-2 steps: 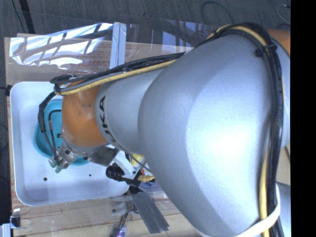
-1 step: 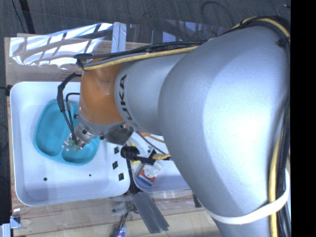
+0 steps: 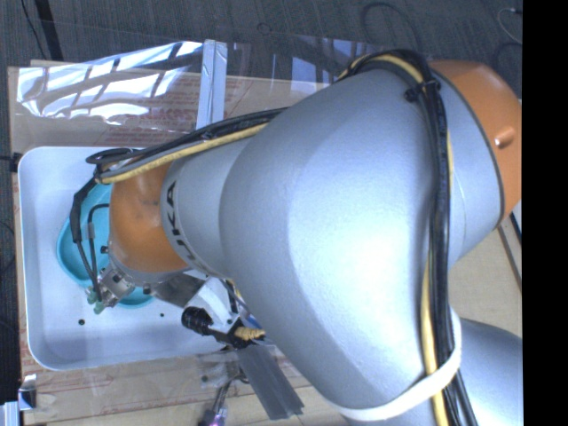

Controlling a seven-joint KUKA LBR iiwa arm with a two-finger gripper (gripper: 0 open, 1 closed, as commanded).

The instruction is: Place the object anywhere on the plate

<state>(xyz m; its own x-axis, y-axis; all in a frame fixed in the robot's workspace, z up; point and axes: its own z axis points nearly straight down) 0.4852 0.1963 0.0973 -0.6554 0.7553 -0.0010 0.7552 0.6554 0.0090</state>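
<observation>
A light blue plate [image 3: 67, 254] lies in the left white bin [image 3: 35, 238], mostly hidden under my arm's orange wrist band [image 3: 138, 224]. The gripper [image 3: 99, 298] hangs over the plate's near edge, seen only as a small grey tip below the wrist. The arm's grey body hides its fingers and anything between them. I see no separate object in the bin.
My arm's large grey link [image 3: 355, 238] covers the right bin and most of the bench. A clear plastic divider [image 3: 213, 78] stands behind the left bin. Cables [image 3: 84, 229] loop beside the wrist. Dark parts [image 3: 213, 319] hang below the arm at the bin's near rim.
</observation>
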